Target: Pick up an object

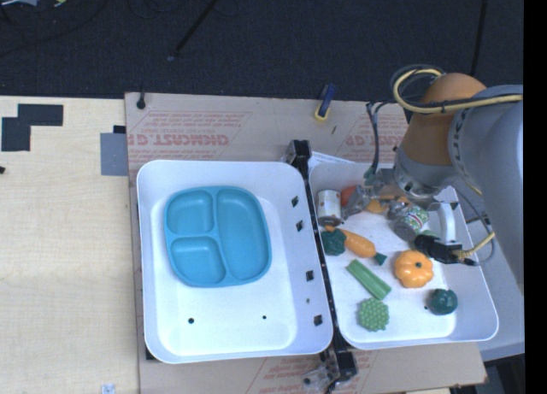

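Note:
My gripper (386,202) is low in the back of the right bin (479,320), beneath the grey arm and its orange band (451,93). Small red and yellow pieces (352,197) lie close by its left side. A silver can (329,204) stands just left of those. In front of the gripper lie a carrot (360,245), a dark green vegetable (333,241), a green stick (367,279), a bumpy green piece (373,314), an orange pumpkin (414,268) and a dark teal item (442,301).
The left bin (162,315) holds a blue divided plate (217,236). A black divider with clips (314,255) runs between the bins. Cables (466,247) trail from the wrist over the right bin's far side. A blue-yellow clamp (324,102) sits on the board behind.

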`<state>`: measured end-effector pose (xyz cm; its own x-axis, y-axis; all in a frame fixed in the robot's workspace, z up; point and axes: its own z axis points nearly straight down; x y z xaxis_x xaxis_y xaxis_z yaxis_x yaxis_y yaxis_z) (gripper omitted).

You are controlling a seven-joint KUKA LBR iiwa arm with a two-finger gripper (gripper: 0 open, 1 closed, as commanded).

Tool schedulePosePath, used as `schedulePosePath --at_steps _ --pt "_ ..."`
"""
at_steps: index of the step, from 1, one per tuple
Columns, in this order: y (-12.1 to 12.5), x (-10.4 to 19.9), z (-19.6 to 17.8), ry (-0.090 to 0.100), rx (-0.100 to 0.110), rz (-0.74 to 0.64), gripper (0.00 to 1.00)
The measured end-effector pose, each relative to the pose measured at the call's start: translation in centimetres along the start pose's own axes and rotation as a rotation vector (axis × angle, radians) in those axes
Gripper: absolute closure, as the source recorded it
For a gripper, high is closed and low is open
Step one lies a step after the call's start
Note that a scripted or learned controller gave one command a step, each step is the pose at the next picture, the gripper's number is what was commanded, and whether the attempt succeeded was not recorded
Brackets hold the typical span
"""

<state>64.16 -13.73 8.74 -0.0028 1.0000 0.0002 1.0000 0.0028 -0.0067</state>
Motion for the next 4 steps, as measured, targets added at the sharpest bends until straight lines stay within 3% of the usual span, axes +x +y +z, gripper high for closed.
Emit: schedulePosePath --at_steps 1,2,4 --pt "-0.3 0.0 -0.9 0.006 0.019 0.001 1.00" --pt "0.2 -0.8 -6.8 -0.001 -0.009 0.007 1.00" --pt "0.5 -0.3 -14.2 0.000 -0.008 0.001 1.00"
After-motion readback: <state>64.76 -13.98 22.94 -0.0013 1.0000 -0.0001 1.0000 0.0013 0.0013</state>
